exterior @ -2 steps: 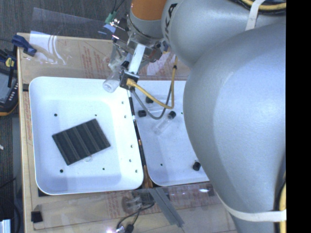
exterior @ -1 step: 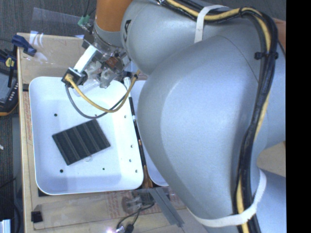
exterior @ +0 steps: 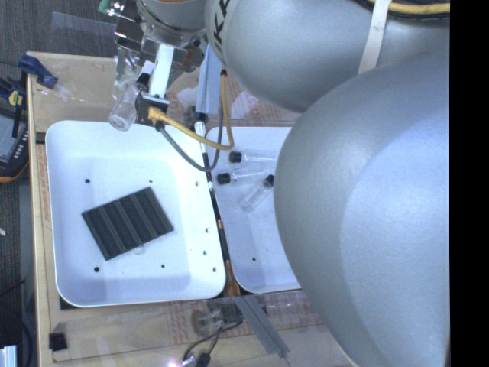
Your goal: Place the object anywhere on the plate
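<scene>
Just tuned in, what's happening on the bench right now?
The grey arm reaches in from the right, its gripper hovering over the top edge of the left bin. A dark ribbed plate lies flat in that bin, nothing on it. Small clear tubes with black caps lie in the right bin.

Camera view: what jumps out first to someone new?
The grey arm fills the right side, covering much of the right bin. Next is the dark ridged plate, lying flat and skewed in the left bin. At that bin's far rim, the tool has a clear tube-like object at its tip.
</scene>
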